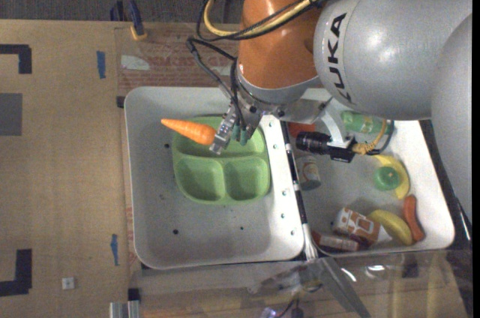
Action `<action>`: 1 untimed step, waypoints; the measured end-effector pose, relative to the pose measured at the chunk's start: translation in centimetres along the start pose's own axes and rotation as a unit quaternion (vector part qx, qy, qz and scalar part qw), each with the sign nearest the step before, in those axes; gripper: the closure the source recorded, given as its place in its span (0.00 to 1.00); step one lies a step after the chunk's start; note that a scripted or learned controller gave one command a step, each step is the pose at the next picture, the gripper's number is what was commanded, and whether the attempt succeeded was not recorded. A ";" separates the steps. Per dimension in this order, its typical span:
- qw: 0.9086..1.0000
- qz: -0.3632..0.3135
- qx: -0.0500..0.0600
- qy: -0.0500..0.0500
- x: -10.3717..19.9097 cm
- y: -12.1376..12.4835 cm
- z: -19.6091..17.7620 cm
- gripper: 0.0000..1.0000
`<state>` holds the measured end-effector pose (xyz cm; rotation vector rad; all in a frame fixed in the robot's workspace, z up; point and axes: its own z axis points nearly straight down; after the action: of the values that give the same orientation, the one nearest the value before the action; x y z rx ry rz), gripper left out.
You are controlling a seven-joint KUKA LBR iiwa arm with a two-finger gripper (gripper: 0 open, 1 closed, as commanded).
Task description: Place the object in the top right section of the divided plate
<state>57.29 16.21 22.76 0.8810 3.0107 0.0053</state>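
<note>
A green divided plate (222,168) lies in the left white bin (202,238), with one long section along its far side and two smaller ones on the near side. An orange carrot (189,130) reaches across the plate's far left rim, tip pointing left. Its thick end meets my gripper (228,135), which hangs over the plate's far section under the orange wrist. Whether the carrot rests on the rim or is lifted off it is unclear.
The right bin (439,234) holds several items: a small can (309,174), a green round toy (388,178), two yellow bananas (394,226), a printed carton (354,223) and a green bottle (360,121). The arm's grey body covers the upper right. Cardboard lies left of the bins.
</note>
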 end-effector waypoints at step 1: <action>1.000 -0.003 0.002 0.002 -1.0 -5.1 0.6 1.00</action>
<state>55.38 11.38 22.10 0.8718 3.0176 0.0012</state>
